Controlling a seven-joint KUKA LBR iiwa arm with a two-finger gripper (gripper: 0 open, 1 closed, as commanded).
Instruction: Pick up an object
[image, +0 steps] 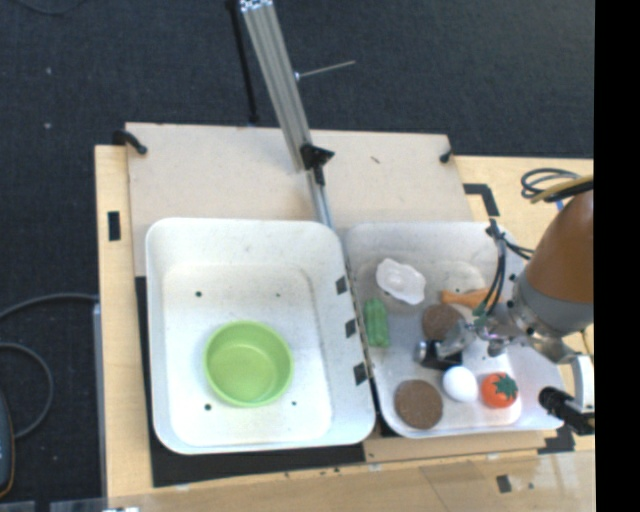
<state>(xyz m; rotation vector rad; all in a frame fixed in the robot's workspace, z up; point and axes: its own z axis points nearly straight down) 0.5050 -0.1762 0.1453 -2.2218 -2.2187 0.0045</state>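
Lower right of the frame, the right bin (365, 245) is crowded: brown disc (418, 402), white ball (460, 383), strawberry (499, 389). The hand (462, 342) sits just above them beside a brown lump (440, 320); whether it grips anything I cannot tell. Neighbours could get nudged. The left bin (170, 250) has room around the green bowl (248, 363).

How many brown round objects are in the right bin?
2: one brown disc at the near edge, one brown ball mid-bin beside the pincer; the arm may hide more.
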